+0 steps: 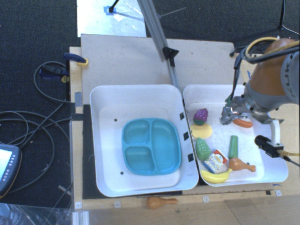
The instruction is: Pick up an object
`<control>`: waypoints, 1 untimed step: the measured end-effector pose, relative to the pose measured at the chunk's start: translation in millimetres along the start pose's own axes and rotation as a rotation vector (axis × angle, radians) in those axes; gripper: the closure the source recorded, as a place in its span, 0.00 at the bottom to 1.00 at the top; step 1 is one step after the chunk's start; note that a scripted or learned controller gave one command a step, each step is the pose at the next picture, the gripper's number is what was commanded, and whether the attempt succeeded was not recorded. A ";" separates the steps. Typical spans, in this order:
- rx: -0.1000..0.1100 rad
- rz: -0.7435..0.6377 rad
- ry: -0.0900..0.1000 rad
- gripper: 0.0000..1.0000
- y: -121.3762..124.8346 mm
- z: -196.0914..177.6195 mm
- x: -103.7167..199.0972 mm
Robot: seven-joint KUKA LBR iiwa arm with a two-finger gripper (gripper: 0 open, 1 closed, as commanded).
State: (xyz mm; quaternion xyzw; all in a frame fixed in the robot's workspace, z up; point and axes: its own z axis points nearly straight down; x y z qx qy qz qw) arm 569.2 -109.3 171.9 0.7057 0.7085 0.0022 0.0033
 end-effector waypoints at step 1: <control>0.002 -0.002 0.001 1.00 1.7 -33.5 -0.3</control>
